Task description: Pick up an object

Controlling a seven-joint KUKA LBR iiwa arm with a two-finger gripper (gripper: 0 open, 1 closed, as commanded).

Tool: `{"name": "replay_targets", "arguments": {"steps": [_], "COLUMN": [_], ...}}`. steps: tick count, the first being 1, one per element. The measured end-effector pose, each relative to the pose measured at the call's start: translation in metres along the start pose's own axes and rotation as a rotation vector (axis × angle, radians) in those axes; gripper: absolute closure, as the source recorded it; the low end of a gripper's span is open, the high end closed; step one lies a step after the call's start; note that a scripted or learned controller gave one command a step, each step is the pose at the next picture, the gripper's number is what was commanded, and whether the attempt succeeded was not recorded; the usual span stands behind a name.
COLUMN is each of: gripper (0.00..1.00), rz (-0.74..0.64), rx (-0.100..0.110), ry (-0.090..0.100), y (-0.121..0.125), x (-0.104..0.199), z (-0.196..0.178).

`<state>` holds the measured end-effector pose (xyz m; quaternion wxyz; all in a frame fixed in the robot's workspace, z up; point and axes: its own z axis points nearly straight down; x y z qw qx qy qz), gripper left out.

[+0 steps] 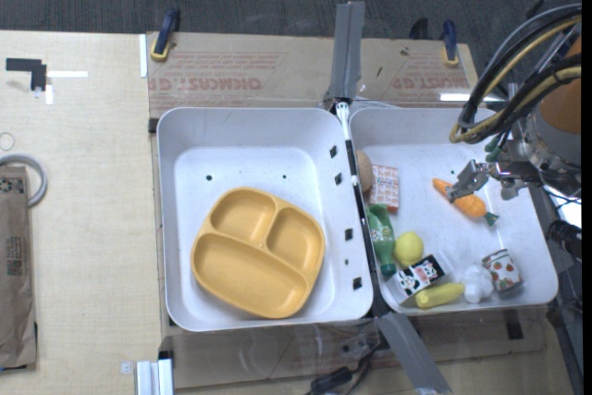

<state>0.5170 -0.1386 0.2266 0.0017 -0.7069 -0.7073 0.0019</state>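
From my remote station I see the carrot (pixel 462 197) lying in the upper right of the right bin (pixel 421 129), the gripper (pixel 471 178) right at it, one finger (pixel 465 177) touching its orange flank; I cannot tell whether the jaws are apart or clamped. Below it sit a small can (pixel 502 272) and a white lump (pixel 475 284). Along the bin's left side lie a red-and-white packet (pixel 385 185), a green wrapper (pixel 381 228), a lemon (pixel 409 246) and a banana (pixel 438 294). The left bin (pixel 185 136) holds a yellow divided plate (pixel 258 252).
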Motion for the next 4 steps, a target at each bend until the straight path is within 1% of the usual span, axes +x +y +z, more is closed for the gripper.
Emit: {"name": "replay_targets", "arguments": {"steps": [1,2,3,4], "gripper": [0.0,0.0,1.0,1.0], "rz": [0.138,-0.054,-0.052,-0.139], "rx": [-0.001,-0.003,-0.002,-0.003], "ry": [0.0,-0.001,-0.001,0.0], "y": [0.059,0.069,0.069,0.025], "x": [-0.045,-0.053,-0.054,-0.028], "z": [0.113,0.136,0.128,0.034]}}
